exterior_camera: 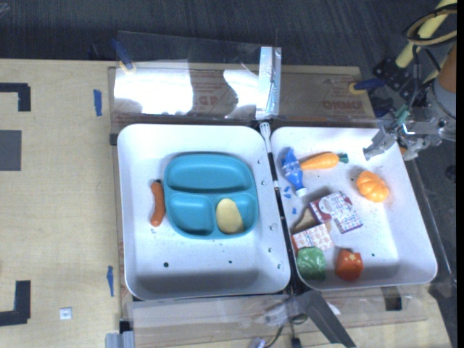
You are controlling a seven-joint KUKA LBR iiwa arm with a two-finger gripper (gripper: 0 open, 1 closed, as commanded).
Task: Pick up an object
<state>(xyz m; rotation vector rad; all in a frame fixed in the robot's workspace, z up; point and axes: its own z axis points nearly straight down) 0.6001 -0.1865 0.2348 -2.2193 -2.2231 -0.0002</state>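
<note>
My gripper [383, 142] hangs over the far right rim of the right bin [413, 227], above and just right of an orange pumpkin-shaped toy [373, 185]. Nothing shows in its grasp. Also lying in this bin are a carrot [320, 161], a blue bottle [291, 171], a small pink and white carton [338, 211], a brown packet [312, 236], a green vegetable [312, 261] and a red one [349, 263].
The left bin [138, 252] holds a blue divided tray [203, 183] with a yellow oval piece [230, 214] in one compartment, and an orange sausage [156, 202] beside it. A clear plastic sheet [196, 85] stands behind the bins. Cables [428, 27] hang at the upper right.
</note>
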